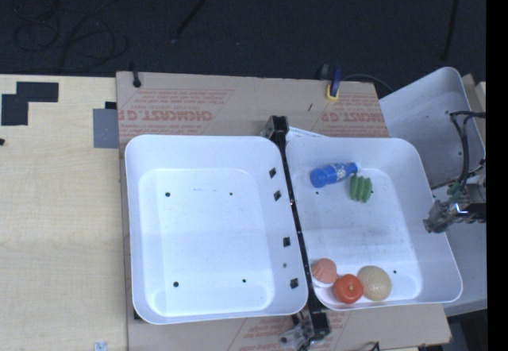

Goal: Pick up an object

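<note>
Camera view: blue bottle (332, 174), white-capped, on its side beside green object (361, 187).

Five small objects (333, 175) in right bin (429, 183)

Pincer (444, 218) at the right edge of the bench, just outside the right bin's right rim, cables looping above it; its arm extends off to the right.

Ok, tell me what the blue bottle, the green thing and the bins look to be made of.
Blue bottle: likely plastic, smooth, uniform blue with a paler cap end.
Green thing: ridged, matte; plastic or rubber, hard to tell.
Bins: seemingly moulded white plastic, with rounded corners and a slight sheen.
</note>
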`<state>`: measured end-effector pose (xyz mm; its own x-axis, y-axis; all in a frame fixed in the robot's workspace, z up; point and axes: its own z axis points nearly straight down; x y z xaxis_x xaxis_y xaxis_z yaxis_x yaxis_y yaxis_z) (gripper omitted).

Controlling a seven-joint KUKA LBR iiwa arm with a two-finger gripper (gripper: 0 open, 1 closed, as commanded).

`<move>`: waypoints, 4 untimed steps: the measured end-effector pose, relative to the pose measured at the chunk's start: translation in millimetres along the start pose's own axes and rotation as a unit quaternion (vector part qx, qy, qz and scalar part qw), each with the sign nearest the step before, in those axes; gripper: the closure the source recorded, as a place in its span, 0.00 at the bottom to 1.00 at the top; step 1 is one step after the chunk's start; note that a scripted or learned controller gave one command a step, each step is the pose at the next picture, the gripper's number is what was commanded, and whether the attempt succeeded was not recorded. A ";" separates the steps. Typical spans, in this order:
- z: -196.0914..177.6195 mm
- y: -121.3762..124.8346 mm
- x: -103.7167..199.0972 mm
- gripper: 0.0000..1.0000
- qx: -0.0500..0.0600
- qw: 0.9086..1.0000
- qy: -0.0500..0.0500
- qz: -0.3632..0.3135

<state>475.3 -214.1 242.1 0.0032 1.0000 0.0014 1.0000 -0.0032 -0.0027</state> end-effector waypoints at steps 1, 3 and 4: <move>-11.0 0.4 0.1 1.00 -0.001 1.000 -0.001 -0.001; -113.7 101.1 0.9 1.00 -0.005 1.000 -0.002 -0.003; -212.0 113.5 0.8 1.00 -0.006 1.000 -0.003 -0.003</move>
<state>589.4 -213.9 453.9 -0.0024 1.0000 -0.0040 0.9999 0.0024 0.0098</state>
